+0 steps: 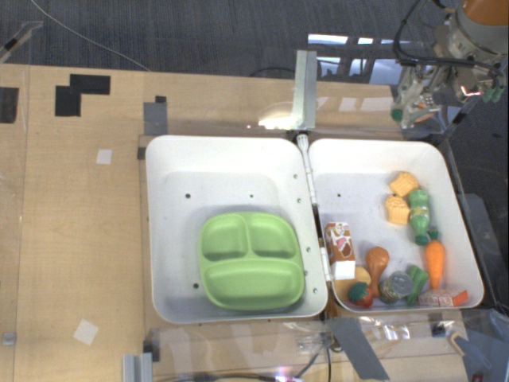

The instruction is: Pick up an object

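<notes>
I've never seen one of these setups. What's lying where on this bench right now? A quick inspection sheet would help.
Surface: wooden bench bearing two white bins, left bin and right bin, side by side.
Job's things: in the right bin, two yellow blocks, green bottle, carrot, small carton, brown toy, tin.
Clutter: green divided tray in the left bin.
Gripper: gripper above the right bin's far edge, holding nothing visible.
Cables: thin cable across the dark floor; black cables by the arm.
Surroundings: dark carpet; black tape marks on the bench.
</notes>
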Motion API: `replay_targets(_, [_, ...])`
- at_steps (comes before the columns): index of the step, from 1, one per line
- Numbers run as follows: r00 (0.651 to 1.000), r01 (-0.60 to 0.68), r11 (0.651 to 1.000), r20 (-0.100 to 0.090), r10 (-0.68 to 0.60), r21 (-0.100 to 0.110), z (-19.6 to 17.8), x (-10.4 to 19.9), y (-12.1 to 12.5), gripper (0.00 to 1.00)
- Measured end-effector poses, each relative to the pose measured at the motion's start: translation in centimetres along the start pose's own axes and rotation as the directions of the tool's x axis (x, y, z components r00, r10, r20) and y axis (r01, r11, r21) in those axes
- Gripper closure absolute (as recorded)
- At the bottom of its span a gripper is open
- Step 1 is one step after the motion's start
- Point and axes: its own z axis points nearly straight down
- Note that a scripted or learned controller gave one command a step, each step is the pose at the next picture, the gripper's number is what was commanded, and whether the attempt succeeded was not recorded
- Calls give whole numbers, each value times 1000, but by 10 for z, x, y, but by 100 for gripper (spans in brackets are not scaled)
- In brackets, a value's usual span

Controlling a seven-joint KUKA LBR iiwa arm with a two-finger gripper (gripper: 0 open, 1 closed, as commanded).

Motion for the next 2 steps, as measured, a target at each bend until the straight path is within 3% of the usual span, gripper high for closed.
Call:
replay_targets(1, [996,92,996,-12,-93,-5,69,44,23,100])
replay_targets(2, [1000,-27,1000,-6,27,-1,47,3,-5,100])
